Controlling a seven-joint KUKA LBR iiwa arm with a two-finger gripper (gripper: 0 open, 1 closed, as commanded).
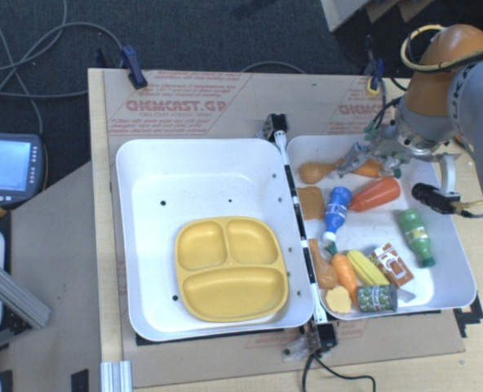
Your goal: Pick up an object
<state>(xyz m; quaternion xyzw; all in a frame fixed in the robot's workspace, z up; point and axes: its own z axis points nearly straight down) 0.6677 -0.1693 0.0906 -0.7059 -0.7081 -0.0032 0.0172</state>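
Note:
My gripper [370, 158] hangs low over the far end of the right bin [458, 280], right above a small orange item [371, 170] that it partly hides. Just in front of it lie a red-orange pepper [375, 194] and a blue bottle [336, 209]. A tan spoon-shaped piece [312, 171] lies to the gripper's left. Further forward are a green bottle [414, 236], a carrot [345, 273], a yellow corn cob [366, 267], a red and white box [392, 265] and a green can [376, 299].
The left bin [144, 178] holds a yellow compartment plate [229, 269]. A brown flat piece [311, 202] and a yellow disc [338, 300] lie along the right bin's left wall. A black part [427, 193] of the arm juts over the bin's right side.

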